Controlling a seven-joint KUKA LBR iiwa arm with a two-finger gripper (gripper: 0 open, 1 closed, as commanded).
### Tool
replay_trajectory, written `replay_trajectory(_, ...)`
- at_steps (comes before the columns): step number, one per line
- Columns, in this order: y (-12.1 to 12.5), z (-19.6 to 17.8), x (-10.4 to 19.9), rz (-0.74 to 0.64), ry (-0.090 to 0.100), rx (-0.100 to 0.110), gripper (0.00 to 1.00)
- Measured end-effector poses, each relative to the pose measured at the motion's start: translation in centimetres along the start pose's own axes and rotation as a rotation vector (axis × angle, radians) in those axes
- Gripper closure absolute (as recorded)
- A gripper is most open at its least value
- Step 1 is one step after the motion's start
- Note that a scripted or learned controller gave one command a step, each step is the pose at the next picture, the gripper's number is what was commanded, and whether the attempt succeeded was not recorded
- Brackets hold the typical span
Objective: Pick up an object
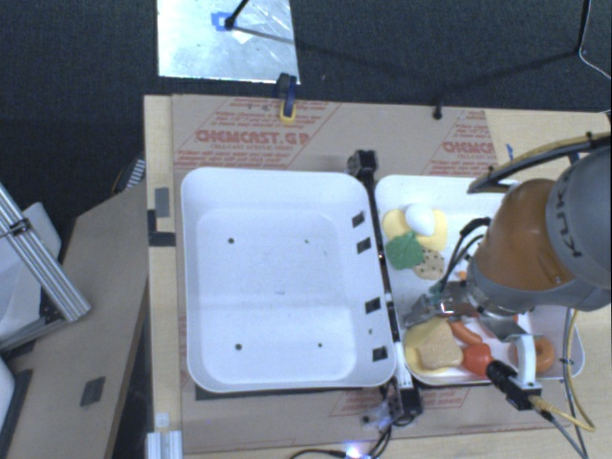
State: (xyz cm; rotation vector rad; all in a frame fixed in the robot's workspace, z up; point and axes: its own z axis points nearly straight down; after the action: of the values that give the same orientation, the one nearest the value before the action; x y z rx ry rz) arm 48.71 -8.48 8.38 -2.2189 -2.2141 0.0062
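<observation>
White plastic walls keep the toy food heaped in the right bin [397,187], where the gripper [432,306] hangs low over the pile, presumably so it can close on one piece; whether it holds anything cannot be told. Just beside it lies a tan bread slice [436,349], flat and matte.

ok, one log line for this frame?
arm: over right bin | gripper: low among the toy food, grasp not visible | near it: green piece, white egg, bread slice | left bin: arm not there
</observation>
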Motion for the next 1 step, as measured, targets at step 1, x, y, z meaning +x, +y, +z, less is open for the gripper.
replay_trajectory(1, 0.60, -1.12, 0.07, -0.004, -0.002, -0.011, 1.00)
